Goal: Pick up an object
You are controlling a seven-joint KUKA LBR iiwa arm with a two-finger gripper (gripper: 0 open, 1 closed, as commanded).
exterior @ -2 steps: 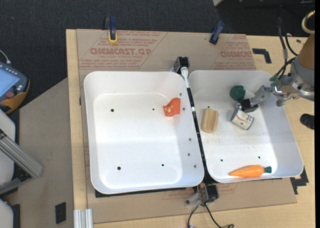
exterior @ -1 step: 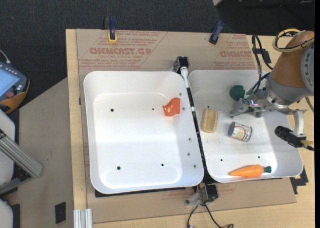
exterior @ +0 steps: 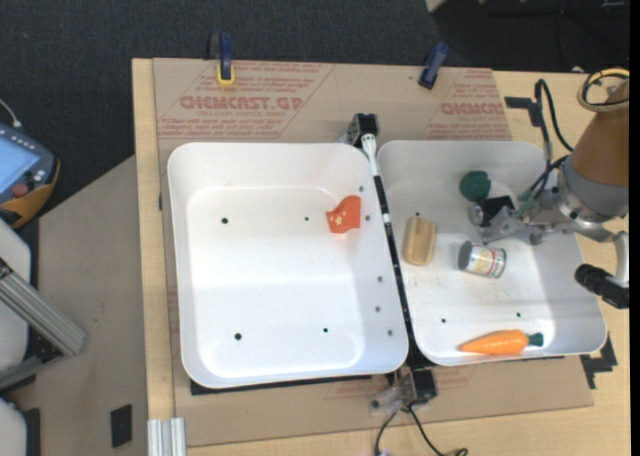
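Over the right bin (exterior: 560, 339) my tool (exterior: 492, 216) hangs beside a small jar (exterior: 483, 261) lying on its side; its opening I cannot tell. I judge the jar light, stiff, prone to roll; grip across its body.

floor: dark carpet (exterior: 120, 4) | bench: brown board (exterior: 300, 84) | clamps: blue (exterior: 224, 52)

Even, bright overhead light washes out the white bins (exterior: 190, 274); slightly soft focus, perhaps mild edge blur.
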